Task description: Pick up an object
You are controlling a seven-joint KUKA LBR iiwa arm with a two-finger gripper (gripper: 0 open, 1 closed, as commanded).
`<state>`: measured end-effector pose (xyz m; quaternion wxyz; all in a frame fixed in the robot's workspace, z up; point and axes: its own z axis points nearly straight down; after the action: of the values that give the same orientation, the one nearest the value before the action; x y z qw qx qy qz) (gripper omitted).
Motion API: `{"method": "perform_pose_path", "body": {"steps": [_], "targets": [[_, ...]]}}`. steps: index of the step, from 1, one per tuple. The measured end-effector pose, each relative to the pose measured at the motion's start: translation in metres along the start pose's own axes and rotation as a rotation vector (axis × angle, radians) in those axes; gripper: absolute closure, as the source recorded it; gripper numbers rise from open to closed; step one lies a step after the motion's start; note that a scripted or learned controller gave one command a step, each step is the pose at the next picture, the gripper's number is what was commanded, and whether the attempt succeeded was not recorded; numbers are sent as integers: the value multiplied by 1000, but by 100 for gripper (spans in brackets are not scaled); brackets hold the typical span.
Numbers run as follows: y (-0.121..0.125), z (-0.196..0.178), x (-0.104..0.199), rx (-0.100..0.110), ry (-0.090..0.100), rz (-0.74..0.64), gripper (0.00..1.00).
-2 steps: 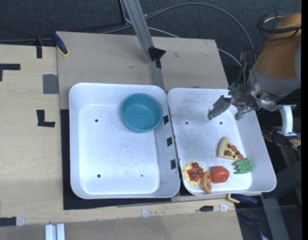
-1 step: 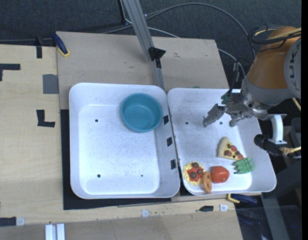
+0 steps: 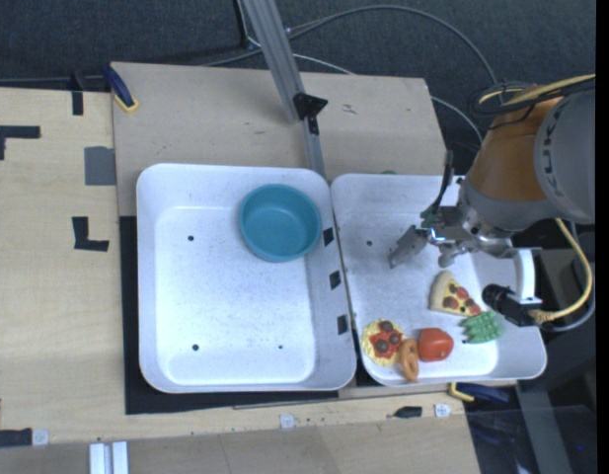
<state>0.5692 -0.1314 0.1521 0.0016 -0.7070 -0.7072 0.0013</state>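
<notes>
In the camera view, you have the grey arm with its orange band coming in from three o'clock, and its end effector point(image 3: 429, 249) hangs over the bare middle of the right shallow white plastic bin point(image 3: 368, 227), fingers spread, nothing between them. The pickable things sit toward five and six o'clock of that bin: a triangular toy pizza slice with red dots point(image 3: 450, 294) just below the end effector, a green spiky plastic toy point(image 3: 482, 327) beside it at the bin's right rim, a red tomato-like plastic piece point(image 3: 435, 344), an orange ring-shaped piece point(image 3: 410, 358) touching it, and a round yellow toy pizza with dark toppings point(image 3: 383, 340) near the lower left corner. The left shallow white plastic bin point(image 3: 176, 255) holds a round blue plastic bowl point(image 3: 279, 222) at its one o'clock corner.

To do this step well, you would likely aim for the pizza slice, the nearest thing and standing apart from the cluster; come straight down with the fingers straddling its narrow width, since it looks flat and may slip. The tomato group is crowded and riskier.

No brand, label or writing can be read on anything on the counter point(image 3: 215, 107)
</notes>
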Motion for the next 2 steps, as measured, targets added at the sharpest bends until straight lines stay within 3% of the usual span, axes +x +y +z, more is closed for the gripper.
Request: {"method": "perform_pose_path", "body": {"steps": [1, 2], "targets": [[-8, 48, -5, 1, 0, 0, 0], [-7, 36, -5, -3, 0, -1, 100]]}}
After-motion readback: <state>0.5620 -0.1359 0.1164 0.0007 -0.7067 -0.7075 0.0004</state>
